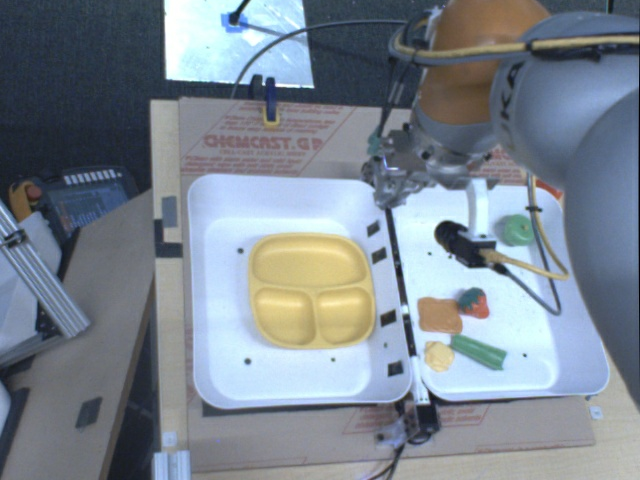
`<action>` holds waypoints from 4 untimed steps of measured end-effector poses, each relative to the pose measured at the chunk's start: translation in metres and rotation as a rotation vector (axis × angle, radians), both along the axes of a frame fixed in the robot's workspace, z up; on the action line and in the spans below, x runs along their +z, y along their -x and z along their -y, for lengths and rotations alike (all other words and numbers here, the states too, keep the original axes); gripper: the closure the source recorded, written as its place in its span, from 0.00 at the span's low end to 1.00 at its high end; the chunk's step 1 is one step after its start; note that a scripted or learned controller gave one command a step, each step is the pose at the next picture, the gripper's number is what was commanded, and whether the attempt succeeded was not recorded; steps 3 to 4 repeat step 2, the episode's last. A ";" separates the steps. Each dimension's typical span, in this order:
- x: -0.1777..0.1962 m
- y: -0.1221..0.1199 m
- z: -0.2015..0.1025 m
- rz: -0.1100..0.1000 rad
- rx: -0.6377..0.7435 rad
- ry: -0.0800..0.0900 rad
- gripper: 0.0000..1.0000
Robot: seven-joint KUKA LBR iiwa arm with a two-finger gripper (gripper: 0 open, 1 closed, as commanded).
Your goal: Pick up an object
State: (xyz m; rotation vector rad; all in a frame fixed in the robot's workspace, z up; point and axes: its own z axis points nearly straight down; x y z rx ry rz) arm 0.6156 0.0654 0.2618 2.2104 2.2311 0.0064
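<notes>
Jaws hovering over the divider at the bins' far end, grip state impossible to tell. Yellow tray lying in left bin. Toy foods in right bin: orange slab, green stick.

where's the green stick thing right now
The green stick lies in the right bin, near its front edge, just right of the yellow piece and below the orange piece.

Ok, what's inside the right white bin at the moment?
The right white bin holds a green round piece, a red-and-green toy, an orange flat piece, a small yellow piece and a green long piece. The grey arm covers its far right corner.
</notes>
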 end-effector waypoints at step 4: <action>-0.024 -0.021 -0.040 -0.001 -0.004 0.002 0.00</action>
